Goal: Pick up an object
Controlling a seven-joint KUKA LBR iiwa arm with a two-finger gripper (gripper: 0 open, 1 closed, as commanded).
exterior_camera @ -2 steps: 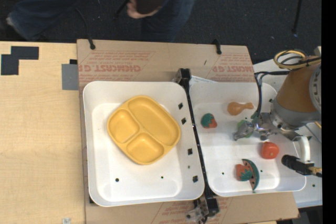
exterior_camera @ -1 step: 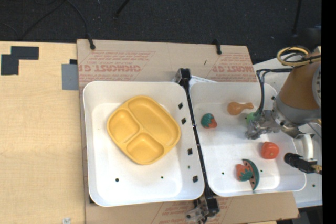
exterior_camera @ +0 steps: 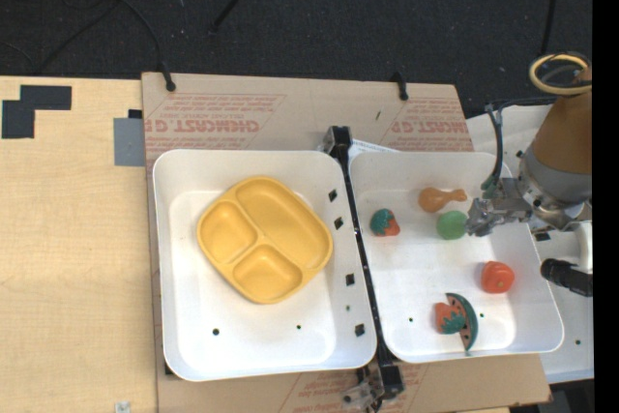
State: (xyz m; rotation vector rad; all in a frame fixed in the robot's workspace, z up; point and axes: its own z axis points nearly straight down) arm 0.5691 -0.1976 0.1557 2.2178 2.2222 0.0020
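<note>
The right bin (exterior_camera: 416, 324) holds several small toys: a green ball (exterior_camera: 451, 225), an orange pear-shaped piece (exterior_camera: 440, 199), a teal and red ball (exterior_camera: 385, 223), a red tomato-like piece (exterior_camera: 497, 277) and a green and orange slice (exterior_camera: 457, 318). My gripper (exterior_camera: 481, 218) hangs low at the bin's right side, just right of the green ball and almost touching it. Its dark fingers point left toward the ball. Nothing shows between them.
The left bin (exterior_camera: 184, 305) holds a yellow divided plate (exterior_camera: 264, 238). A black divider strip (exterior_camera: 353, 247) runs between the bins. Cardboard (exterior_camera: 290, 116) lies under both bins, and a wooden board (exterior_camera: 68, 247) sits to the left.
</note>
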